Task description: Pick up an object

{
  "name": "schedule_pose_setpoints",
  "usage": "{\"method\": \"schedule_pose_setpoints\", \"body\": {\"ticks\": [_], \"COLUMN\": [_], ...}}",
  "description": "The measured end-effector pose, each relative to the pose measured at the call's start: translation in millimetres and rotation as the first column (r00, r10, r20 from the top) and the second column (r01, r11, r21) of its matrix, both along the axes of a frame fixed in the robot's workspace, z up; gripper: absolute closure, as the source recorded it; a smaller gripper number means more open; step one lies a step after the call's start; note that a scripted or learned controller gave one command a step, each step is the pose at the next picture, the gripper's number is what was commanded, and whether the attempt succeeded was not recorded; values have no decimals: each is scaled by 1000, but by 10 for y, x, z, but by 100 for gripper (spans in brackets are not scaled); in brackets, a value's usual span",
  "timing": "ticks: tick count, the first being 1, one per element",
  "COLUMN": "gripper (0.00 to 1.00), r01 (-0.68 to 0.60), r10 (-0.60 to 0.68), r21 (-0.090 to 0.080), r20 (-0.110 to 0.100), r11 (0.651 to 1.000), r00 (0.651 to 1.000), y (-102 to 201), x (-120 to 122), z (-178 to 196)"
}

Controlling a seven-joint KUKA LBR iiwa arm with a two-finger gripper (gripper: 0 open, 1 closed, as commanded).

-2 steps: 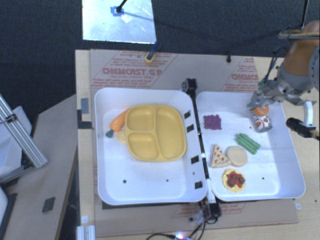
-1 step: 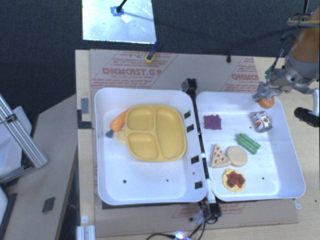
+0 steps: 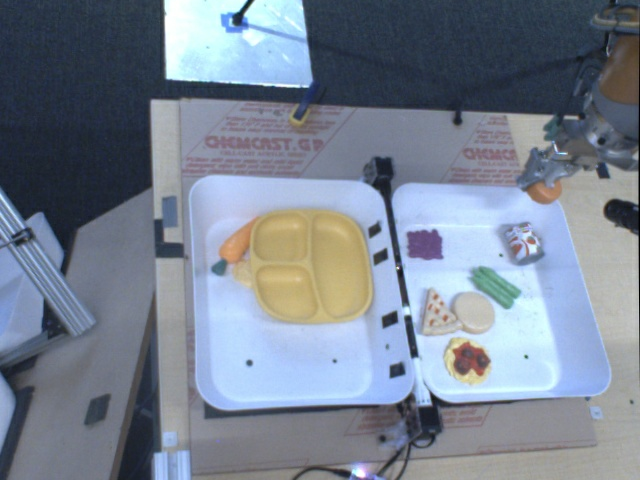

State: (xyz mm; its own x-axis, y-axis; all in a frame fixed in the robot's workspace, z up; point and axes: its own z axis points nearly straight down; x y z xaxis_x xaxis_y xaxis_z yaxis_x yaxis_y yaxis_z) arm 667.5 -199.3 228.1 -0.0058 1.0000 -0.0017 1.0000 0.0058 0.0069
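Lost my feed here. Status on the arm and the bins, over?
Gripper up at right bin's far corner, orange ball at its tip. Grip unconfirmed. Other toy food below untouched, nothing blocking.

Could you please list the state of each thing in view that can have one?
Gripper: above right bin's far corner, holding an orange object.
Yellow tray: flat in left bin, compartments bare.
Carrot: lying against tray's left edge.
Pizza slice: flat in right bin.

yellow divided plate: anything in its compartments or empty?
Empty. All three compartments of the yellow plate show bare; the carrot lies beside it, outside its rim.
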Motion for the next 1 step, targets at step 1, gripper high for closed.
{"method": "schedule_pose_setpoints", "body": {"ticks": [1], "gripper": [100], "r01": [-2], "r10": [2], "r21": [2], "r20": [-6], "r11": [1000], "r00": [1000], "y": [452], "x": [-93], "z": [-80]}}
